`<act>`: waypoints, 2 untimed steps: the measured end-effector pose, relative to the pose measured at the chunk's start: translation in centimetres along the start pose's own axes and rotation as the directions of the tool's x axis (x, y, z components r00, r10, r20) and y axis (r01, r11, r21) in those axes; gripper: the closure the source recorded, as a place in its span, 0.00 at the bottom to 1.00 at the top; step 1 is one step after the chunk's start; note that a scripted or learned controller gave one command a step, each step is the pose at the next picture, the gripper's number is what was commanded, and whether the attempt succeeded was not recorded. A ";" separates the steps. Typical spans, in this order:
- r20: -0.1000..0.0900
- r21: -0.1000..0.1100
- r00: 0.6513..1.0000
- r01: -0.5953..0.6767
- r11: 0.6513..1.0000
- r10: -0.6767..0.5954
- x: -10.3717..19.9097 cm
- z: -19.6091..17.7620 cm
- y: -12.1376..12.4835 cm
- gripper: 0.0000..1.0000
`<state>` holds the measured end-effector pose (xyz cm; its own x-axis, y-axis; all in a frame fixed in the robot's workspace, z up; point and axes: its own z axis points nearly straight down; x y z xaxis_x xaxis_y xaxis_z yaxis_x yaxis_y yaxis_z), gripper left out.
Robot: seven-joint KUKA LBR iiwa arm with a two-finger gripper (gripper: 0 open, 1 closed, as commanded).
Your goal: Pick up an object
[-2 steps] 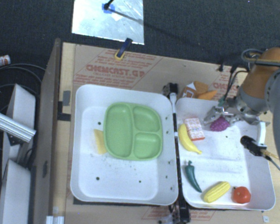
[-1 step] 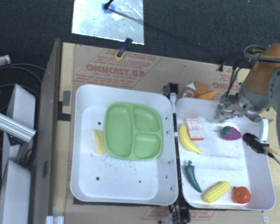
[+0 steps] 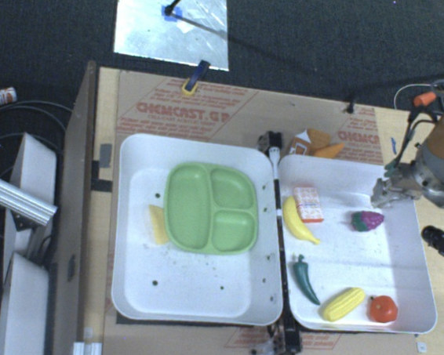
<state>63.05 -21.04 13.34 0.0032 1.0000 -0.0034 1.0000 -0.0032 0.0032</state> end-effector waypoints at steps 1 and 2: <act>-0.001 -0.004 1.000 0.007 1.000 -0.007 0.3 -0.9 0.3 1.00; -0.001 -0.003 1.000 0.007 1.000 -0.007 0.3 -0.9 0.3 0.00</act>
<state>63.31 -20.72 14.23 -0.0039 1.0000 -0.0029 1.0000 0.0039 0.0064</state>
